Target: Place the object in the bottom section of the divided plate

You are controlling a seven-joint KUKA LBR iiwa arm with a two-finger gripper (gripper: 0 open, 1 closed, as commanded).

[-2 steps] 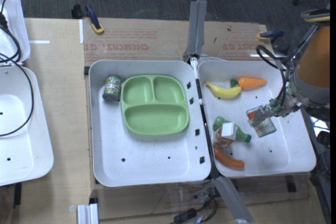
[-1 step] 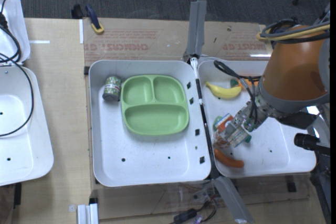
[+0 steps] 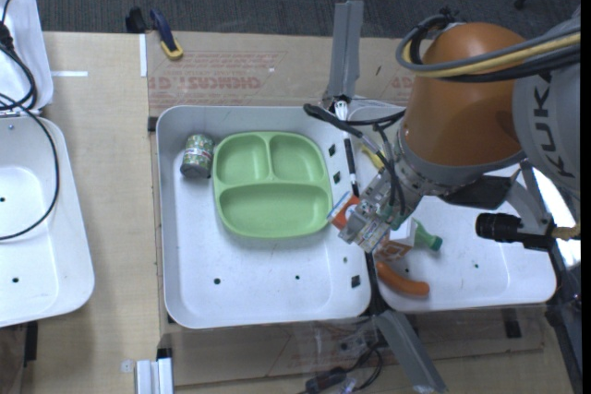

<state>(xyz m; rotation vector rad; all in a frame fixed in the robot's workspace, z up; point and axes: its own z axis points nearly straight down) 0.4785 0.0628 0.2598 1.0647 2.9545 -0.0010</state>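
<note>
Green plate (image 3: 273, 185): three sections, lying in the left bin (image 3: 185, 281), toward its far right; the wide bottom section faces the near side, two smaller sections lie on the far side.
Can (image 3: 197, 155): small, greenish label, in the left bin just left of the plate.
Gripper (image 3: 362, 226): over the rims between the two bins, just right of the plate's near right corner.
Jaws: whether apart or together cannot be told; an orange piece (image 3: 341, 217) shows at the gripper, grasp unclear.
Right bin (image 3: 480, 286): bears an orange carrot-like object (image 3: 403, 281) near its near left corner, and a green item (image 3: 428, 240) beside the gripper.
Arm (image 3: 462, 97): orange dome and grey housing, over the right bin.
</note>
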